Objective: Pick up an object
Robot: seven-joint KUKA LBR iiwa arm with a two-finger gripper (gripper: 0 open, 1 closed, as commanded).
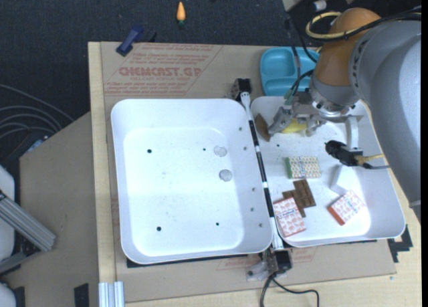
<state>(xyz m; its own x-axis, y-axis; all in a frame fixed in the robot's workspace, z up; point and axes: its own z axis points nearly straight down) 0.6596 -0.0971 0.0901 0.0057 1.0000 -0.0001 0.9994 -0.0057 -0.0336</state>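
Yellow item (289,126) at far end of right bin (319,229), directly under jaws, long axis across bin. Jaws apart or together: cannot tell. Brown piece (261,129) just beside, toward left bin.

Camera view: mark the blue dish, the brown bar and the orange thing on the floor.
blue dish (275,71), camera view, bare left part.
brown bar (304,193), camera view, its middle.
orange thing (180,11), camera view, its middle.
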